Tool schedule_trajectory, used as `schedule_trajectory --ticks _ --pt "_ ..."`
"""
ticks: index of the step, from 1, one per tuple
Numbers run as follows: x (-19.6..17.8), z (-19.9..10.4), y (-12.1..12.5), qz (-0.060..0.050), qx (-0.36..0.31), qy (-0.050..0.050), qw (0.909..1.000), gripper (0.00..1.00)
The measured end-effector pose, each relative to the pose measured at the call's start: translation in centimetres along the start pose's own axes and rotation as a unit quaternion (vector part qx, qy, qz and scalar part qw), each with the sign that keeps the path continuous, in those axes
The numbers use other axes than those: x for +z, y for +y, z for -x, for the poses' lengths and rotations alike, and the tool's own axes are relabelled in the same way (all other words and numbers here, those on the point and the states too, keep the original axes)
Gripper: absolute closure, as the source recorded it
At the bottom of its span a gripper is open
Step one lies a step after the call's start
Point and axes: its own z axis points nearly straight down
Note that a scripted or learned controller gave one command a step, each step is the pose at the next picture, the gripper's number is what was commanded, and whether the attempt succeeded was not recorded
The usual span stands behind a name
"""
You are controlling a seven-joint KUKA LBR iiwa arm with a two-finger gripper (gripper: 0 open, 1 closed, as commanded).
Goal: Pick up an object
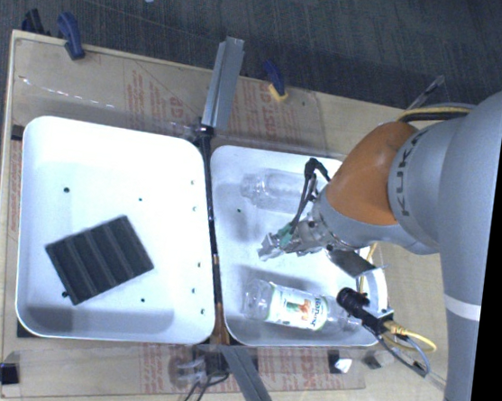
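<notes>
Of the 2 white bins, the left bin point(31, 213) holds a dark ribbed panel point(99, 259) at lower left, while the right bin point(236, 175) holds a clear bottle point(275, 190) near its top, a labelled bottle point(297, 308) along its bottom, and the gripper point(274, 245) low between them, jaw state impossible to tell.

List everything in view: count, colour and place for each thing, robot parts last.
Shallow white plastic bins: 2, white, side by side on the bench; left bin, right bin.
Dark ribbed rectangular panel: 1, dark grey, lying flat in the left bin.
Clear plastic bottle with an orange and white label: 1, lying on its side at the near edge of the right bin.
Clear plastic bottle without a label: 1, transparent, lying at the far side of the right bin.
Blue clamps: 2, on the bench's far edge, and.
Arm: 1, grey with an orange band, over the right bin.
Gripper: 1, metallic, between the two bottles.
</notes>
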Motion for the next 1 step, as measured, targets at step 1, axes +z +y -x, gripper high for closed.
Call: schedule_trajectory --ticks 1 --pt "4.86 -1.39 -0.13 -0.002 0.125 0.001 0.9922 1.0"
